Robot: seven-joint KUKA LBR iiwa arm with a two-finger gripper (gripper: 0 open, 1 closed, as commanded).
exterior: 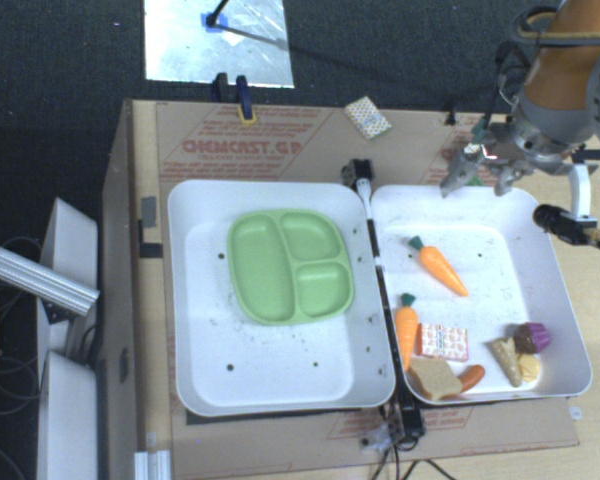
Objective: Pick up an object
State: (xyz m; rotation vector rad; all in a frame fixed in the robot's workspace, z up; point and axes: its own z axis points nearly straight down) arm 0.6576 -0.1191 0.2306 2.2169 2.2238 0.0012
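The jaws (478, 175) hang over the far edge of the right bin (555, 268), spread open, with nothing between the two fingers. Below them and a little to the left, a carrot (441, 266) lies loose on the bin floor, pointing away from the jaws toward the bin's near right. Further down, well apart from the jaws, a second carrot (407, 333) lies along the bin's left wall, with a small red-and-white packet (443, 341) just beside it. Nearest the bin's front edge sit a slice of bread (435, 377) and a small sausage (470, 376) touching it. Off toward the near right corner, a purple item (531, 337) and a pale yellowish wedge (510, 360) are clustered together; what they are is hard to tell. Far to the left of the jaws, the left bin (205, 368) holds a green divided plate (289, 266). Up and to the left of the jaws, on the counter (230, 148), lies a small patterned block (367, 117).
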